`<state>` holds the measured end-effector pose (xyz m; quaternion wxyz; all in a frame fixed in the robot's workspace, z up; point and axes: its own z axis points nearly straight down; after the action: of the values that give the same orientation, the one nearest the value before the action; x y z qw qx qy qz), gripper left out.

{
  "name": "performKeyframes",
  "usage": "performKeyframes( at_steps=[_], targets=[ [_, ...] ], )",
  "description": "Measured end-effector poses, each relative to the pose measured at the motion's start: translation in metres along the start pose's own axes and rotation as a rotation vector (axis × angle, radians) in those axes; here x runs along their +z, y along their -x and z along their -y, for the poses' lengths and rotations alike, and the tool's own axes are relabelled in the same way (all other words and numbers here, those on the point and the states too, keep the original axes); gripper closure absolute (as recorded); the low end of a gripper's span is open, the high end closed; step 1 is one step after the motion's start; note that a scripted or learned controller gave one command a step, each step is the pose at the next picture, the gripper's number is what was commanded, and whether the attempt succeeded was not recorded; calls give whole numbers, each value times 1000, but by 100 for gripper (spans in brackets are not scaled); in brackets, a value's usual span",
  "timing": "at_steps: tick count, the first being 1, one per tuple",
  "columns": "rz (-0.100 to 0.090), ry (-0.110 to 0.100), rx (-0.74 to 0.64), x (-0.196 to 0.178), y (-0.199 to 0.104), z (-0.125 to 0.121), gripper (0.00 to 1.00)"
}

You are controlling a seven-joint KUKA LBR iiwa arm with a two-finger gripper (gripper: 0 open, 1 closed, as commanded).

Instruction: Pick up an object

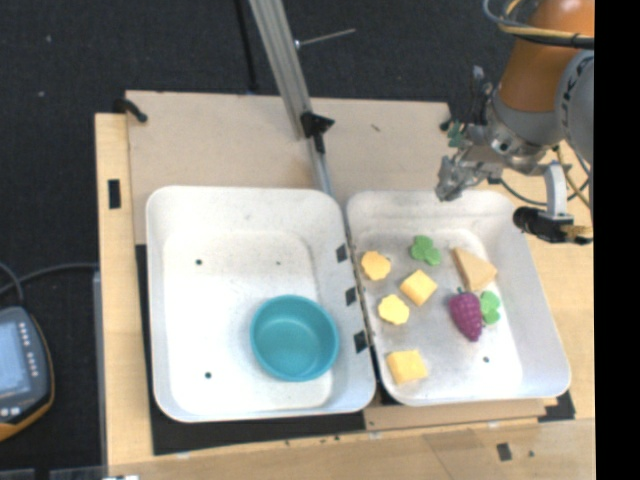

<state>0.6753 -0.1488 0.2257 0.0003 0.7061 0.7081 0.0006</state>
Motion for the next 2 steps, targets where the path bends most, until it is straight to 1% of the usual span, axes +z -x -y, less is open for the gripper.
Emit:
performKeyframes(
  at_steps=[1, 2],
  targets=[
    [0, 0, 0, 0, -47, 1, 100],
    [-2, 0, -4, -13, -100, 17, 100]
  ],
)
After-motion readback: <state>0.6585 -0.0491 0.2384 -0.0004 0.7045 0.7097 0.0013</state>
